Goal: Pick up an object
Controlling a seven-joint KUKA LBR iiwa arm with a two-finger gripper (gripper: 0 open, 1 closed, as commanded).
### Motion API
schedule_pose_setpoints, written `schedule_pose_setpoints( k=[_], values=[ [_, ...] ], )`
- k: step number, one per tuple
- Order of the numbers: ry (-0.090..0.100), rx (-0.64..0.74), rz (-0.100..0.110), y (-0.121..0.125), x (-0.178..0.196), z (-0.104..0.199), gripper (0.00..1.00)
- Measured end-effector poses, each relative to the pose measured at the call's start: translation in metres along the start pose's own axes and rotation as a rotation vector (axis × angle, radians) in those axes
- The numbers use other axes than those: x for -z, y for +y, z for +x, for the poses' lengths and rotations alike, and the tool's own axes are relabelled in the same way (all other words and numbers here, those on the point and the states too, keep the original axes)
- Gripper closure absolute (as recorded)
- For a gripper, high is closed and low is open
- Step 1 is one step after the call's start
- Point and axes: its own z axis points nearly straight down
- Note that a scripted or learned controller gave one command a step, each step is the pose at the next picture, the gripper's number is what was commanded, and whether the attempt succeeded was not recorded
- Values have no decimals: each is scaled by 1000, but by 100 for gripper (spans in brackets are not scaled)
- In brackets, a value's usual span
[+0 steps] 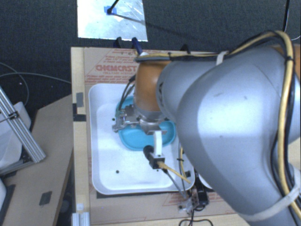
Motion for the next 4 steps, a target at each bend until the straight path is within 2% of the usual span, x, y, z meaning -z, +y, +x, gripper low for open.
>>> schedule_pose_setpoints(
  k=[1,2,3,4],
  values=[
    [-30,-22,96,53,2,52,0],
    [-31,-30,152,71,-8,54,0],
    [-35,-26,171,67,1,54,100],
    [-9,-10,46,84,54,6,100]
  ],
)
